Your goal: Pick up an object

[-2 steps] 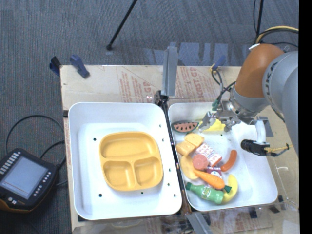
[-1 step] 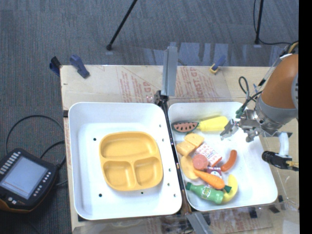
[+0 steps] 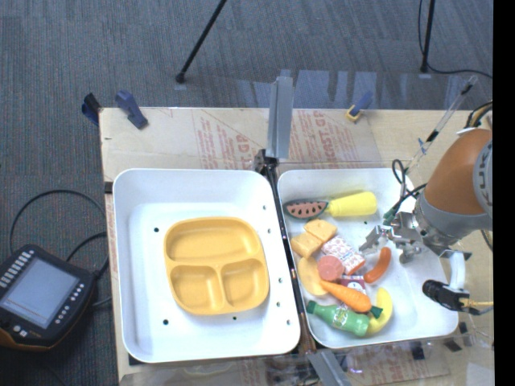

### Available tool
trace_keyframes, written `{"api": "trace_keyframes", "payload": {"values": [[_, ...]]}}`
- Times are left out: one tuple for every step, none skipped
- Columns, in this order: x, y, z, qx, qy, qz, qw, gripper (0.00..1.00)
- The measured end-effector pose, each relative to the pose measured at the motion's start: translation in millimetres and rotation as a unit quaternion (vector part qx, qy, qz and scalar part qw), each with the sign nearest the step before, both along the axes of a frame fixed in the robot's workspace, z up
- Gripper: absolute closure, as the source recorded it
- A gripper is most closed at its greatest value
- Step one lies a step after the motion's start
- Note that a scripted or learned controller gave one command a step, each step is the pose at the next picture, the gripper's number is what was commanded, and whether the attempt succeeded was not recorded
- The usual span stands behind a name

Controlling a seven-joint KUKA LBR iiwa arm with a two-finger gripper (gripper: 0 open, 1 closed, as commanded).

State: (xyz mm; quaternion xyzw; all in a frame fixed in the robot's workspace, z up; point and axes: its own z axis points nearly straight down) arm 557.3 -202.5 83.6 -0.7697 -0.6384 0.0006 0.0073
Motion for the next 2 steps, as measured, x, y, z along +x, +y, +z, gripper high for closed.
{"api": "trace_keyframes", "payload": {"values": [[-0.1,-2.9,10.3,-0.0005,0.000,-0.004,1.0000,1.00],[80.2,51.5,121.5,-0.0051,-0.008,-0.028,0.9996,1.00]]}}
